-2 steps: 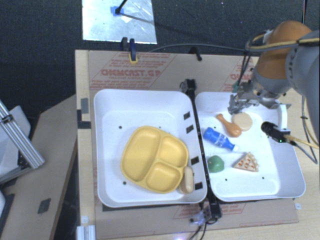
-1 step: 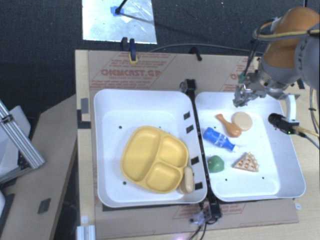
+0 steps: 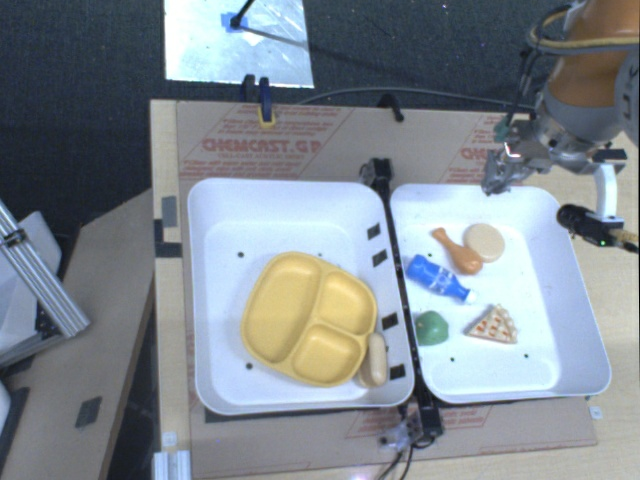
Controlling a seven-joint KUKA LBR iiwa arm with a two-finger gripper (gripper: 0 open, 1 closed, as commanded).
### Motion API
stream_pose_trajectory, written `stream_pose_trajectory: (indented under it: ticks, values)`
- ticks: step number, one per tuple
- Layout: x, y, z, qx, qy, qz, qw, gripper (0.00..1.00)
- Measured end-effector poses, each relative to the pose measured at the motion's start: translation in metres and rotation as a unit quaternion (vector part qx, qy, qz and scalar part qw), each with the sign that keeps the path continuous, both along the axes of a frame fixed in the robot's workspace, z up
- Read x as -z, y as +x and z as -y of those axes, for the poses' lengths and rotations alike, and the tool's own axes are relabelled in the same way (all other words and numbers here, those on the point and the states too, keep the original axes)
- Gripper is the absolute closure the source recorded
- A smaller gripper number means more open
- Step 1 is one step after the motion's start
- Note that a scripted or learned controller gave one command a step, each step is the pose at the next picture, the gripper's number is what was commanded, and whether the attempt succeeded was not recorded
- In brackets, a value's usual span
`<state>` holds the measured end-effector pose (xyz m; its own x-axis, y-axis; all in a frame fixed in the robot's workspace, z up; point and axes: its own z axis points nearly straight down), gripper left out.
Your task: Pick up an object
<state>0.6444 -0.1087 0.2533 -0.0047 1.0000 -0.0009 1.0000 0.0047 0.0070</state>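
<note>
You're at the approach step, nothing picked yet: the arm (image 3: 590,48) comes in from the right and the gripper (image 3: 497,183) hangs over the far edge of the right bin (image 3: 575,268), at its far-left part, with nothing between its fingers. How wide the fingers stand you can't tell from this slant, they read as one dark tip. Candidates all lie in the right bin: an orange drumstick (image 3: 457,249) touching a round tan biscuit (image 3: 485,241) just near of the gripper, a blue bottle (image 3: 436,277) lying on its side by the bin's left wall, a green lump (image 3: 432,327) nearer still, and a pizza slice (image 3: 492,325) to its right. The left bin (image 3: 215,228) holds a yellow divided tray (image 3: 308,317) with a small beige bread roll (image 3: 375,359) against its near-right corner, well apart from the gripper. Closest targets are the drumstick and biscuit; since they touch, a grasp there risks nudging one off the other. The bottle or the pizza slice sit freer. Next move calls for you to travel toward the near side, centre over one item, line the fingers across its narrow side, then descend. The bottle may roll; it's close to the wall, so mind clearance.
</note>
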Motion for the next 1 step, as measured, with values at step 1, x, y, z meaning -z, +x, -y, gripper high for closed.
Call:
stream_pose_trajectory:
  ticks: [1]
  values:
    - [-0.0047, -0.0176, -0.0558, -0.002, 0.0009, -0.003, 1.0000, 1.00]
